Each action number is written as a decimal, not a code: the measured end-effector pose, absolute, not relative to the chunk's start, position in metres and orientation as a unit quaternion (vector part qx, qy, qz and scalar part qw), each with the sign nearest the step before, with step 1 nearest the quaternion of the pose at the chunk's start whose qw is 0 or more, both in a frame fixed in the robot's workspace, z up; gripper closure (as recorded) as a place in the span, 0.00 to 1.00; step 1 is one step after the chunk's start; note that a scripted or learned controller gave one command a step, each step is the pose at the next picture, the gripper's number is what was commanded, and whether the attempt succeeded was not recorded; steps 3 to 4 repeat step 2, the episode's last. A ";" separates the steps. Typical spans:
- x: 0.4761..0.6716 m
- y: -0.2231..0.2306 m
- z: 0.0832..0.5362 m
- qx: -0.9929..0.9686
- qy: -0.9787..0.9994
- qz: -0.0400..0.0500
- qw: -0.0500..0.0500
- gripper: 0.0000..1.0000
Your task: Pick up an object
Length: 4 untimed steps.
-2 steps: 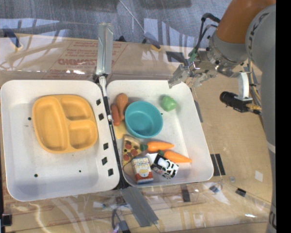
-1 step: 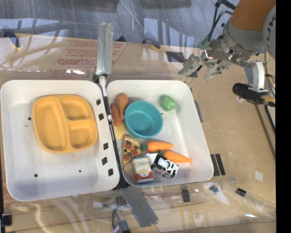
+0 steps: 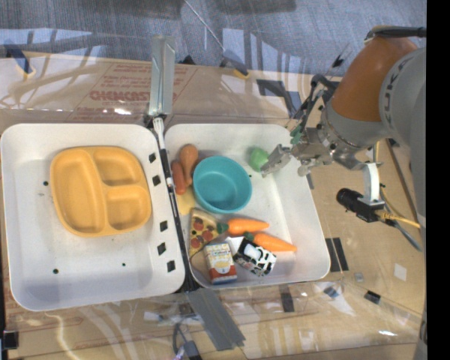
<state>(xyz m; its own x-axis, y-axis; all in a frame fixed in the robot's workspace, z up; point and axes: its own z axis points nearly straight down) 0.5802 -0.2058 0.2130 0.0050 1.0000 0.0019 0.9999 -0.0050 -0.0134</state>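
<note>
Nearest the camera, along the front wall of the right bin (image 3: 315, 231), lie a small juice carton (image 3: 220, 263) and a black-and-white toy cow (image 3: 255, 257), both well down and left of the gripper (image 3: 289, 160). Nothing is lifted yet; by my judgement the pick is only at the approach, and closing, gripping and raising all remain.

The left bin (image 3: 22, 276), far to the gripper's left, holds a yellow divided plate (image 3: 100, 188). The right bin, under the gripper, holds a teal bowl (image 3: 222, 184) to its left, two carrots (image 3: 247, 226) below-left, a pizza slice (image 3: 201, 229), a sausage (image 3: 181, 169) and a small green object (image 3: 258, 157) just beside the fingertips, the likeliest target. The fingers are too blurred to tell how far apart they stand; nothing shows between them.
</note>
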 end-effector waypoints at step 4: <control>0.606 -0.177 0.146 -0.689 -0.725 0.001 0.000 0.00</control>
